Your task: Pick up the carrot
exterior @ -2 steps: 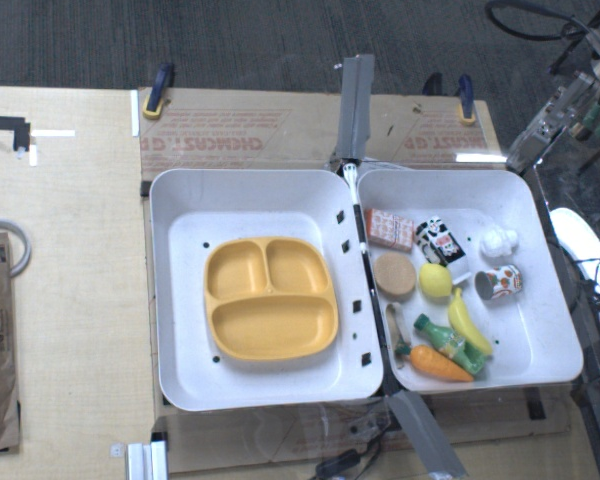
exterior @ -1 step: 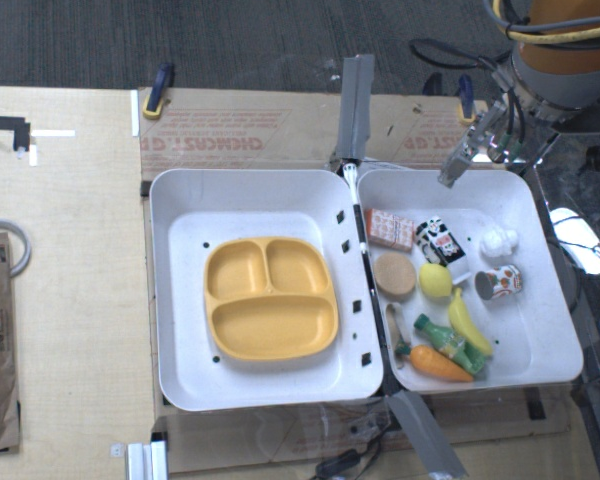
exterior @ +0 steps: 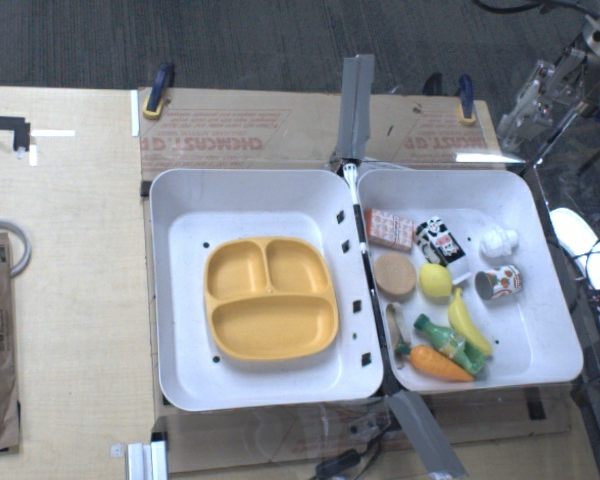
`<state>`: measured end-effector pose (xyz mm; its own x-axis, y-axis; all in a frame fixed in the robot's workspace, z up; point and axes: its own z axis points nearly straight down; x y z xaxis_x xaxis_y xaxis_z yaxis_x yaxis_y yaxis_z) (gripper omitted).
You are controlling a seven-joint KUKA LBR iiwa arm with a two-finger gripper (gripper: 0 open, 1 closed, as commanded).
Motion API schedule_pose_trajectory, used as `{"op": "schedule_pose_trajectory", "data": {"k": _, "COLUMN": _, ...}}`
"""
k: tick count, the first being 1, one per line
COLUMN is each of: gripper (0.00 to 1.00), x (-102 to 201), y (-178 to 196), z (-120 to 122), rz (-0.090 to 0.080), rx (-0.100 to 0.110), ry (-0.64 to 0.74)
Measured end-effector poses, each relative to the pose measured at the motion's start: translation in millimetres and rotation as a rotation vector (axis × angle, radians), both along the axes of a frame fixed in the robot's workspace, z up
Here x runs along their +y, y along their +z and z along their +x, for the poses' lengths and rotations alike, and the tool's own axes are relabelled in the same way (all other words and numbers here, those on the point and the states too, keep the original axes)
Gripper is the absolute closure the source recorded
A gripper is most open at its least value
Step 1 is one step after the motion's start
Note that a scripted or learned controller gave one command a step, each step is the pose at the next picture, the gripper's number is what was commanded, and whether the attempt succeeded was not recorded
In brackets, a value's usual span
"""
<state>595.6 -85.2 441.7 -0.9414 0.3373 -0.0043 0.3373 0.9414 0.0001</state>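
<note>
Camera view is showing us the carrot (exterior: 441,365) lying at the front of the right bin (exterior: 540,208), touching the green bottle (exterior: 448,336), so we're thinking come straight down across its middle, and we're not seeing enough to tell the fingers' state.

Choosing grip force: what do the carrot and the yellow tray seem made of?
Carrot: likely moulded plastic toy, smooth orange with a slight sheen and a green tip. Tray: looks like hard plastic, matte yellow, one piece with rounded moulded compartments. Neither can be confirmed by sight.
</note>
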Motion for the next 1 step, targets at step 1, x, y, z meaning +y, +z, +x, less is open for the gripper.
{"op": "schedule_pose_trajectory", "data": {"k": 1, "gripper": 1.00, "x": 46.1, "y": -97.6, "z": 38.5, "rz": 0.001, "rx": 0.002, "ry": -0.113}}
